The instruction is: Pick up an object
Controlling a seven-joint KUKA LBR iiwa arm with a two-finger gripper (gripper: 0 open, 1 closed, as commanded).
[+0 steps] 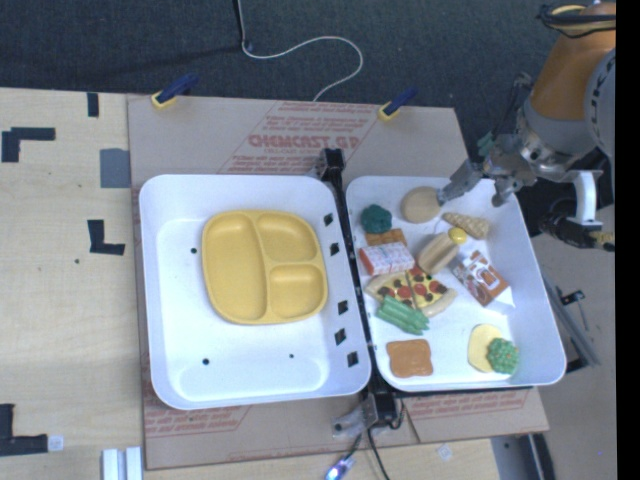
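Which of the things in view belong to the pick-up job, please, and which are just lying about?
Belonging to the job:
- gripper, above the right bin's far edge
- right bin
- toy foods in it: round bun, pizza slice, broccoli, toast

Lying about:
- left bin
- yellow divided plate
- white cable

**Occlusions and cut-offs**

Arm (580, 68) cut by right edge above the orange band. Gripper (480, 180) fingers too small and dark to resolve. Cable (300, 48) exits at top edge. Red packet (482, 278) print illegible
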